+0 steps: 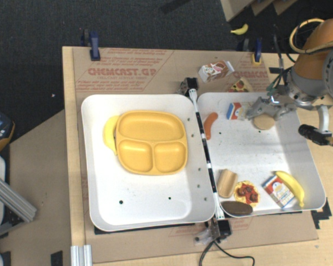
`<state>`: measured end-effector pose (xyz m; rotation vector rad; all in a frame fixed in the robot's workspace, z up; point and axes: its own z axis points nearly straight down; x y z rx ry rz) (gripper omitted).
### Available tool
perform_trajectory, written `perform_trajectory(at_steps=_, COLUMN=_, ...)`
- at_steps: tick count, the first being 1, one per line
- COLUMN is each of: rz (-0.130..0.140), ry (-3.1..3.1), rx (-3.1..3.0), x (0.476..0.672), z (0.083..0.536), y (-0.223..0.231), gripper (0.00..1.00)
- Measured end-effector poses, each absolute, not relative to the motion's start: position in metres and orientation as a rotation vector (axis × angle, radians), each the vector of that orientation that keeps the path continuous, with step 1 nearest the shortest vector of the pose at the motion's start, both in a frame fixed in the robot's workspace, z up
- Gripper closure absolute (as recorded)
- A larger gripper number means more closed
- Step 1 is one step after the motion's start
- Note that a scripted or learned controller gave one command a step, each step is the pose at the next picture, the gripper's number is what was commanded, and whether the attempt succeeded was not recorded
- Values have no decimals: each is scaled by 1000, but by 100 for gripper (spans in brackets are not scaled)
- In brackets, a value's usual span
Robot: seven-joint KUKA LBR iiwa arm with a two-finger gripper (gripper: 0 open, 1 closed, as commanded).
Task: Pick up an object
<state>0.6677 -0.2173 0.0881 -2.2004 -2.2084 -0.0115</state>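
Note:
The right bin [299, 148] holds several small items. A tan round disc [263, 123] lies near its back edge, with a small blue and red box [233, 111] and an orange-red sausage [210, 124] to its left. My gripper [254, 110] hangs low over the bin's back, just left of and above the tan disc and close to the blue and red box. The grey arm with its orange band [316, 43] comes in from the upper right. Along the front edge lie a banana [293, 186], a red carton [278, 193], a pizza slice [246, 192], a tan bread piece [226, 183] and a brown oval [236, 208].
The left bin [100, 193] carries a yellow compartment tray [151, 142] on top of a yellow plate [109, 133]. On the board behind the bins sit a small white carton [215, 71] and a flat printed piece [240, 85]. Blue clamps [92, 42] grip the board's back edge.

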Motion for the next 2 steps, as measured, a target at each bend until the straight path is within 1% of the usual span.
perform_trajectory(at_steps=1, rz=-2, ry=-2221, rx=-2206, x=668, z=98, y=-219, gripper=100)
perform_trajectory(at_steps=2, rz=-3, ry=-2218, rx=-2201, x=668, z=97, y=-217, gripper=0)
